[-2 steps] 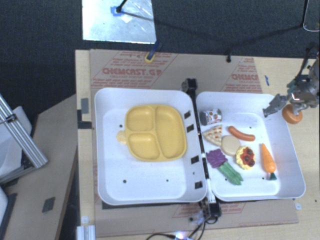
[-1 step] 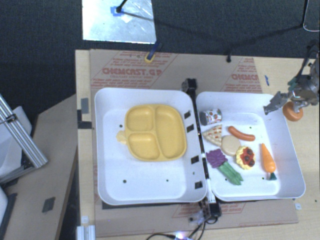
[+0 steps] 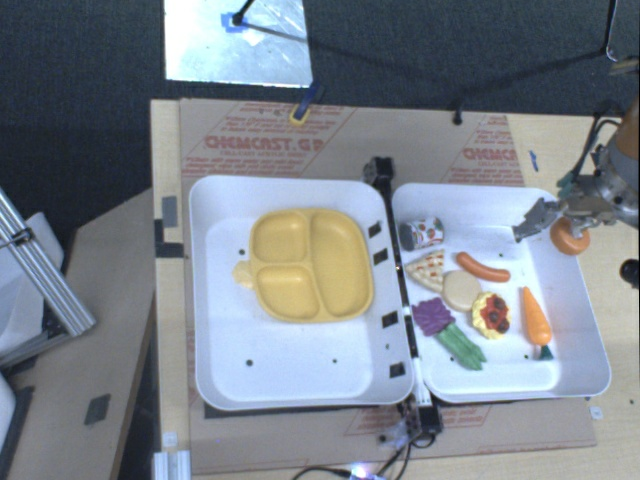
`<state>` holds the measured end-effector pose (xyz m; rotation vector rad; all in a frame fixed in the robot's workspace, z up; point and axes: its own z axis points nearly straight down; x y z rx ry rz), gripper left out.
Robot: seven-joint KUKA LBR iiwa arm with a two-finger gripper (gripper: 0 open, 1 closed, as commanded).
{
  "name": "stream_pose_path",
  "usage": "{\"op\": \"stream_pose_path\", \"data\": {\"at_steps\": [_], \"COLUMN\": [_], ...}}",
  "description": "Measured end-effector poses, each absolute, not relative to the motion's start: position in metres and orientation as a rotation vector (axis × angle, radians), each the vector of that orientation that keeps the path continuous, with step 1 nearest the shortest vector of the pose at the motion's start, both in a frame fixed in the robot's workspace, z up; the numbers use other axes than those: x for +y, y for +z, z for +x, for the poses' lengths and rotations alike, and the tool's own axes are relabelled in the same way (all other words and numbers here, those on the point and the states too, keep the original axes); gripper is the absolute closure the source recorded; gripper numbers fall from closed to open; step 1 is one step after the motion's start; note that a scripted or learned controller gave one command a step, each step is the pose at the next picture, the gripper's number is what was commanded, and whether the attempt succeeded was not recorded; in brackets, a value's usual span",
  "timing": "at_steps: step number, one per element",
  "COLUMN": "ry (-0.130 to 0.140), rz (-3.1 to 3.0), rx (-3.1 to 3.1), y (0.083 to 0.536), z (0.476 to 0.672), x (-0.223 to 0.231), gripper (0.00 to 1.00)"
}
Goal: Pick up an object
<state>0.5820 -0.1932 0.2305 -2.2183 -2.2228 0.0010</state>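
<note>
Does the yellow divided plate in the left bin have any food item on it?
No, the yellow divided plate shows three bare compartments; the toy foods, such as the carrot, lie in the right bin.

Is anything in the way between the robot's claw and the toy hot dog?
Nothing visible. The gripper hangs over the right bin's upper right part, and bare white floor lies between it and the hot dog.

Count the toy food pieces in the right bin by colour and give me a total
Orange or red: 3, the sausage, the carrot and the round orange piece by the gripper
Tan or yellow: 3, the pizza slice, the cookie and the tart
Purple: 1, the grapes
Green: 1, the green vegetable
Silver: 1, the can
Total: 9
</note>
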Motion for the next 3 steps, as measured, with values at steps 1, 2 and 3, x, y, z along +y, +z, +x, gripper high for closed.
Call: {"op": "stream_pose_path", "data": {"at_steps": [1,2,3], "ry": [0.002,0.001,-0.005], "rz": [-2.219,-2.219,-2.215], "rx": [-2.222,-2.221,-2.227], "y": [0.187,0.145,0.096], "z": [0.584,0.584,0.595], "x": [-0.198,-0.2,-0.198], "gripper": [0.0,0.0,0.0]}}
